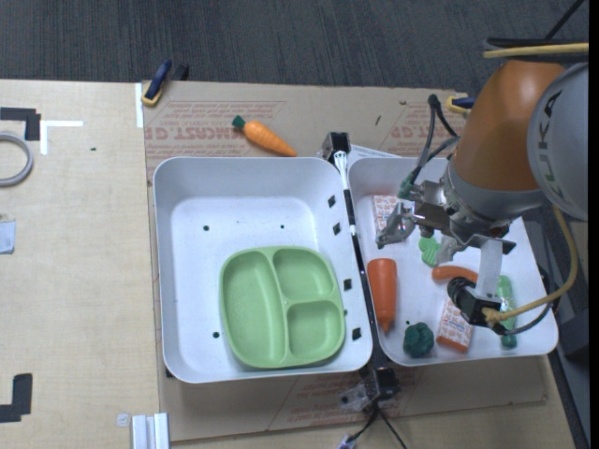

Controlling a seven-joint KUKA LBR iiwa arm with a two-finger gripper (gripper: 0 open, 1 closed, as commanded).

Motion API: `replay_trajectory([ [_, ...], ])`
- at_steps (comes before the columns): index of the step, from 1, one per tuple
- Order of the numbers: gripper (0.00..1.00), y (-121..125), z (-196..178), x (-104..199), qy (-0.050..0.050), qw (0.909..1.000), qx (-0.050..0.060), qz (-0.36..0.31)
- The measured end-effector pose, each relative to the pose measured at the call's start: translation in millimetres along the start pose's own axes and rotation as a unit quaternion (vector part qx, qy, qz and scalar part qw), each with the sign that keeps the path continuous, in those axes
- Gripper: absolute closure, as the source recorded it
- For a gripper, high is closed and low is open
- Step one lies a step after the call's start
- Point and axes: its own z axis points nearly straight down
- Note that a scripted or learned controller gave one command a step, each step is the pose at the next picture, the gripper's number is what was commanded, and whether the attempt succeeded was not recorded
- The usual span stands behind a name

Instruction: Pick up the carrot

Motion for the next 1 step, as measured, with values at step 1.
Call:
replay_trajectory([
  [1, 0.00, 1.7, 51.9, 37.7, 0.000, 0.9974, 0.000, -0.072],
])
